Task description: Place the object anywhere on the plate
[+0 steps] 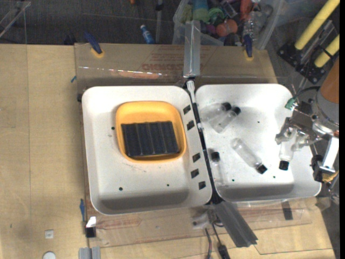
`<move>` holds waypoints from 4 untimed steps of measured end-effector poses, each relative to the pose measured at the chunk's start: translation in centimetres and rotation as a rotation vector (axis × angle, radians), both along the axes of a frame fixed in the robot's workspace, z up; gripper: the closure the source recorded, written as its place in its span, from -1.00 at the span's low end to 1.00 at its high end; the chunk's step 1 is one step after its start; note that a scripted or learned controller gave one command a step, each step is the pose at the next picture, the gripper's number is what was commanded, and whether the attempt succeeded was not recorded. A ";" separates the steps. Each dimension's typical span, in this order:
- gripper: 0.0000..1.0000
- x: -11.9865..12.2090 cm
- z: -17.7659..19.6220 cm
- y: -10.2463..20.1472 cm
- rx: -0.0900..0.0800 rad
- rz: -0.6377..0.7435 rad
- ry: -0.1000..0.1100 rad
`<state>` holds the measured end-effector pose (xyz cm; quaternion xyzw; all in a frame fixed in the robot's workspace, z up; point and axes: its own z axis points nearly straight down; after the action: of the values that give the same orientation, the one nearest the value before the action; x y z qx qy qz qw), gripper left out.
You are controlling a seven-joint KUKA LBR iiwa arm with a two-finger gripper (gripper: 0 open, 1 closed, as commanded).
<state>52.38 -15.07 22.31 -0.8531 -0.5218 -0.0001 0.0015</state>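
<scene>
An orange plate (pixel 150 111) sits in the left bin (pixel 99 144) with a black ridged block (pixel 150 139) lying on it. In the right bin (pixel 259 99) lie clear plastic bottles with black caps: one at the back (pixel 222 116), one near the middle (pixel 247 154). A third clear bottle (pixel 284 154) stands near the bin's right wall, its black cap toward the front. My gripper (pixel 295 138) hovers right over this third bottle, close to or touching its upper end. Whether it grips the bottle is hidden by the wrist.
A small black cap-like piece (pixel 214 156) lies by the divider between the bins. A metal bar (pixel 191 47) runs behind the bins. A box of colourful toys (pixel 226 9) stands at the back, off the bench.
</scene>
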 end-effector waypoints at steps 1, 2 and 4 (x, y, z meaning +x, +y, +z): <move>1.00 7.9 -3.4 0.6 -0.003 0.118 -0.001; 1.00 12.6 -2.8 2.2 -0.004 0.243 -0.002; 1.00 14.3 4.1 2.6 -0.004 0.542 -0.005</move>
<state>66.72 -12.45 26.39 -0.6824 -0.7310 -0.0007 -0.0014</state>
